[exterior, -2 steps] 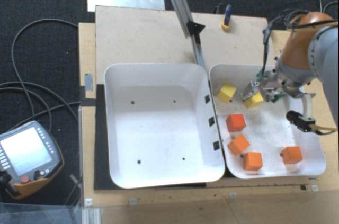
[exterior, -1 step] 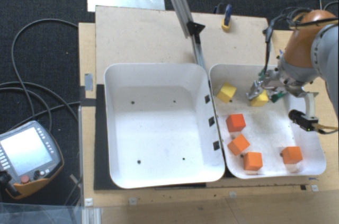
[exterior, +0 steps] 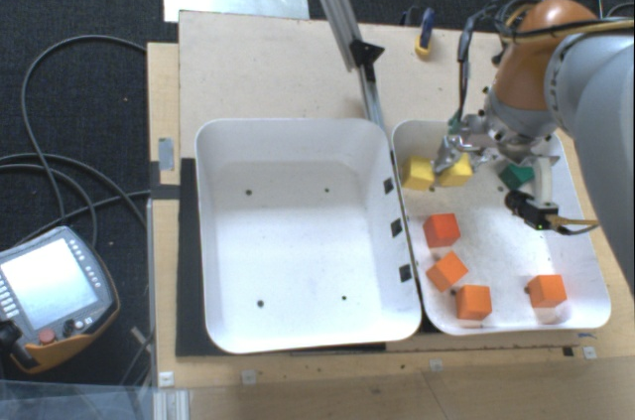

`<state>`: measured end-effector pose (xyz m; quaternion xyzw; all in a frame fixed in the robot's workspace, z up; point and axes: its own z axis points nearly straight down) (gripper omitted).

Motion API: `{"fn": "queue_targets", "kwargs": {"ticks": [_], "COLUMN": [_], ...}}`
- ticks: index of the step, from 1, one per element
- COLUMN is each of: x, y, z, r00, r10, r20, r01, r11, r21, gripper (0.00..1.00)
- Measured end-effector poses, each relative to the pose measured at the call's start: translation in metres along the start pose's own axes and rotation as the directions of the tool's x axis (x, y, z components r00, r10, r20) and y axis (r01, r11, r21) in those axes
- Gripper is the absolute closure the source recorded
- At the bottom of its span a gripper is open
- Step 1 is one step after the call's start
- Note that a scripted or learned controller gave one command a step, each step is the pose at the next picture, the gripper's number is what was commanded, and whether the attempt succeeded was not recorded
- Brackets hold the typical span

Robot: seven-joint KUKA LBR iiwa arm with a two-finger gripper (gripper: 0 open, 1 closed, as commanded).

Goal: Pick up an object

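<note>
Gripper (exterior: 454, 153) is being held low over the back-left part of the right bin (exterior: 501, 239), carried by the grey arm (exterior: 590, 80) that is being stretched in across that bin's right side. The orange band (exterior: 536, 51) is being shown just above the bin's back rim. How wide the gripper is being set cannot be told from up here; the tip is being blurred against what lies under it.

Two yellow blocks are being watched in the right bin's back-left corner. One yellow block (exterior: 418, 176) is being rested close to the bin's left wall, and the second yellow block (exterior: 457, 174) is being seen just beside it, directly under the gripper and possibly being touched by it, though a real hold is not being made out. A green object (exterior: 517, 176) is being partly covered by the wrist, further toward the right bin's middle-back.

Four orange blocks are being spread over the right bin's front half: one orange block (exterior: 442, 229) near the left wall at mid-depth, another (exterior: 448, 270) just in front of it, a third (exterior: 473, 301) near the front rim, and a fourth (exterior: 547, 290) in the front-right corner, well apart from the others.

The left bin (exterior: 298, 239) is being pressed up against the right bin's left wall.
</note>
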<state>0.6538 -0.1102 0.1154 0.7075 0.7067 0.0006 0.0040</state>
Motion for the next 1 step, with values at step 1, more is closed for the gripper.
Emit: {"fn": "queue_targets", "kwargs": {"ticks": [1], "x": [0.0844], "y": [0.0347], "z": [-0.0809], "r00": [1.000], "r10": [-0.015], "r20": [-0.007], "r01": [0.015], "r11": [1.000], "r21": [-0.006], "gripper": [1.00]}}
